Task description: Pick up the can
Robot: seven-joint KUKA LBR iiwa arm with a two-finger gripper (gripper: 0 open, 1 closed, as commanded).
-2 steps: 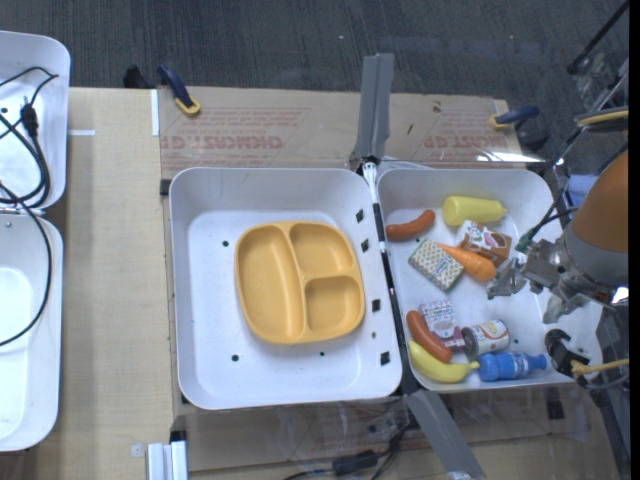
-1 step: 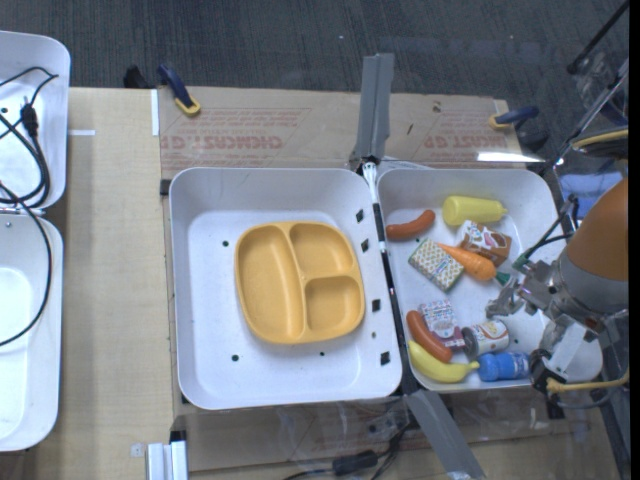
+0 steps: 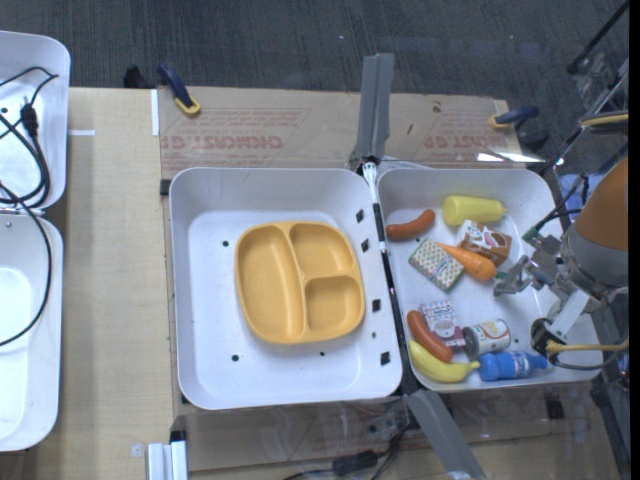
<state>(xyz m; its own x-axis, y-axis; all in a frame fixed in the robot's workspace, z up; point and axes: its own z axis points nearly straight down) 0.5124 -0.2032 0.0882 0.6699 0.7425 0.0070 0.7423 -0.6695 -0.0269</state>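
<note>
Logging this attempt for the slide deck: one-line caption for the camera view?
Gripper poised over the right bin above the lying can; yellow divided plate in the left bin.

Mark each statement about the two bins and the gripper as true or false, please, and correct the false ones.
1. The yellow divided plate lies in the left bin. True.
2. The can stands upright on the plate. False: it lies on its side in the right bin, near the blue bottle.
3. The gripper holds the can. False: it is over the right bin, apart from the can.
4. A banana lies near the right bin's front edge. True.
5. The carrot is in the left bin. False: right bin.
</note>
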